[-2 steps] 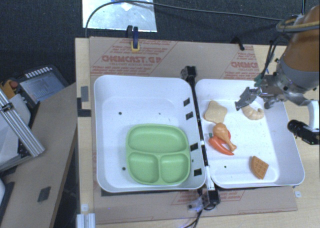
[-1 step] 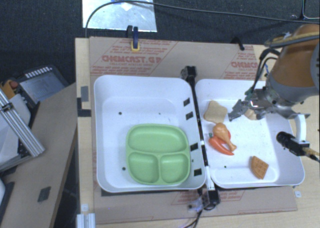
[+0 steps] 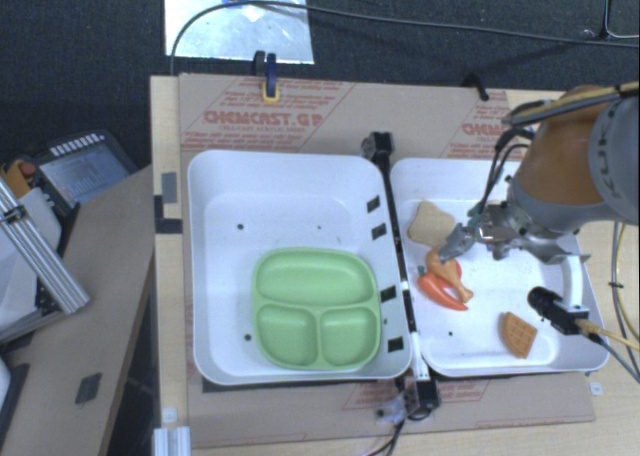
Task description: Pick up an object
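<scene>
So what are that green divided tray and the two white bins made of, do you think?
The green divided tray looks like molded plastic: uniform pale green, softly rounded compartments, a dull satin sheen. The two white bins, left and right, also look like thin formed plastic, smooth, with rounded corners and faint glossy highlights. Coated metal can't be ruled out from the look alone.

Two bins (image 3: 215, 244), one tray (image 3: 315, 306), three toys (image 3: 446, 286).
</scene>
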`<action>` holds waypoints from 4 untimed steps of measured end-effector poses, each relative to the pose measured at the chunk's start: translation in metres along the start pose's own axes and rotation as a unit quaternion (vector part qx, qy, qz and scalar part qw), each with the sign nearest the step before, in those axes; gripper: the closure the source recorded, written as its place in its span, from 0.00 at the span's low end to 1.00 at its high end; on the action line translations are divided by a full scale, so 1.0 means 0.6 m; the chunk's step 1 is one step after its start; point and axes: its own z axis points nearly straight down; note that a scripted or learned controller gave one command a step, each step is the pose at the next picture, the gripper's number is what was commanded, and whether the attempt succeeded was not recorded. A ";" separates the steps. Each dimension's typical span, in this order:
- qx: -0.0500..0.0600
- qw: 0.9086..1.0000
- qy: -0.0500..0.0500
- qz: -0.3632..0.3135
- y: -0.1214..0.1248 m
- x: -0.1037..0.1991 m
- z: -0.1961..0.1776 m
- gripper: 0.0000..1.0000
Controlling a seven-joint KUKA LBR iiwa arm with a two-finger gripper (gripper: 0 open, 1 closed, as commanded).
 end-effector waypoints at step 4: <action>-0.006 1.000 -0.001 -0.001 0.008 0.008 -0.113 1.00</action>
